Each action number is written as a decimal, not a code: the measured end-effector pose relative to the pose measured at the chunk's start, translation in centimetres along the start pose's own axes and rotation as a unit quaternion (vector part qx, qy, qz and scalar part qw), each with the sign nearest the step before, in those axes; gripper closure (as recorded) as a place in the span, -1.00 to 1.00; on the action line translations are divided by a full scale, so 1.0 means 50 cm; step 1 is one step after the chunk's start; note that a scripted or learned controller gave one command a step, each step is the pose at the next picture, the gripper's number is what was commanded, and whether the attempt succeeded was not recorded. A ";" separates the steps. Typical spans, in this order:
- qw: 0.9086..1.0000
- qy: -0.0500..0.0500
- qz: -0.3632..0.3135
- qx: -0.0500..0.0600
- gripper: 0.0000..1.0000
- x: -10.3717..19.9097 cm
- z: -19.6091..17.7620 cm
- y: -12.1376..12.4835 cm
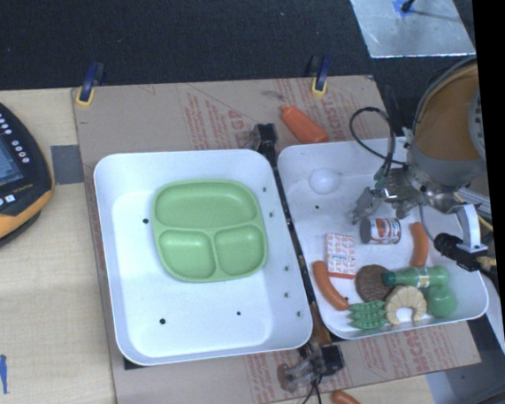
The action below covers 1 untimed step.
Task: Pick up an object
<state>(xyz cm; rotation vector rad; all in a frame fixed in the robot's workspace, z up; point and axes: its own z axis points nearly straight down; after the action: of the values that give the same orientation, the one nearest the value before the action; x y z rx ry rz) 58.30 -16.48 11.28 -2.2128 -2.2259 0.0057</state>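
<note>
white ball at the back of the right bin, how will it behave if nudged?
The white ball looks round and smooth, so it will probably roll at a touch. It sits alone on bare bin floor, so likely nothing stops it before the wall. Weight can't be judged.

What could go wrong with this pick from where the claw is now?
The claw hangs right above the small can, which lies on its side, so it may roll or slip out when squeezed. The orange sausage and the red-and-white packet lie close by, so a descent slightly off target could nudge them or catch two things. The food toys crowd the right bin's near corner, which leaves little room for a retry there.
</note>
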 end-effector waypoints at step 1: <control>1.000 0.000 0.002 -0.001 -1.00 -0.095 -0.027 -0.108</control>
<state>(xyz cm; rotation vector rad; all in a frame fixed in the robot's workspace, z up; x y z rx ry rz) 52.95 -21.28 12.68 -2.2170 -2.2231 0.0039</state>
